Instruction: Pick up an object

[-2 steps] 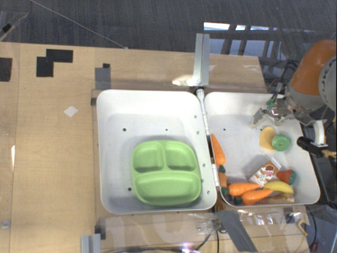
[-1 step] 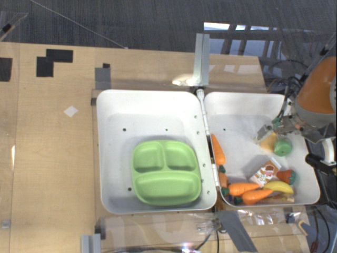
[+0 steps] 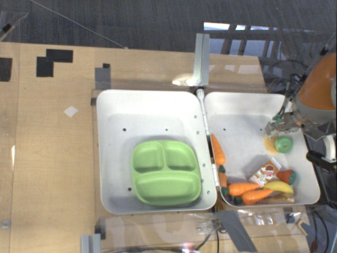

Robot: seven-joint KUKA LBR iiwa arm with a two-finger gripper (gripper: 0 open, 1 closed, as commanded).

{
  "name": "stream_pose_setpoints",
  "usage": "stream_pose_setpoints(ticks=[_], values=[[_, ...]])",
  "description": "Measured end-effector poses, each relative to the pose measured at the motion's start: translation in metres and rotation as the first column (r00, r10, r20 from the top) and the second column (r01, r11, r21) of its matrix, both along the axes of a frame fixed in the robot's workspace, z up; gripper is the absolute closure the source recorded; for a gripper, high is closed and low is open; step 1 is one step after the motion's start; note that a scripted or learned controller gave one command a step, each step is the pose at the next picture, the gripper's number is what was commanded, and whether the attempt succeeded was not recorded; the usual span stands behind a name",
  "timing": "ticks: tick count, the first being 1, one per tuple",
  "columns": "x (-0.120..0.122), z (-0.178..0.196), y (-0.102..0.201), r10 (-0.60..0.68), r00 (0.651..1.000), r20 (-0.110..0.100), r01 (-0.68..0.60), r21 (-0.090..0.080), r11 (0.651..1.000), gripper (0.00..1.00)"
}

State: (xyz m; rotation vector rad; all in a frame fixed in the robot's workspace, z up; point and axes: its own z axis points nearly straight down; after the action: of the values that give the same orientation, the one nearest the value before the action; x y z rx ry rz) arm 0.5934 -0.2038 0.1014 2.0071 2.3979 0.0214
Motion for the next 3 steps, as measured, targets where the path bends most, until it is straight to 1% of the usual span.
stream_pose_setpoints(ticks=[1, 2, 3], values=[[0.0075, -0.0048, -0.001, -0.198, 0.98, -0.016, 0.198, -0.001, 0.98, 1.0], [0.0075, -0.0048, -0.001, -0.198, 0.98, -0.016, 0.198, -0.001, 0.98, 0.0], [0.0099, 0.0047, 0.0001, -0.193, 0.981, -0.013, 0.193, 0.0, 0.981, 1.0]])
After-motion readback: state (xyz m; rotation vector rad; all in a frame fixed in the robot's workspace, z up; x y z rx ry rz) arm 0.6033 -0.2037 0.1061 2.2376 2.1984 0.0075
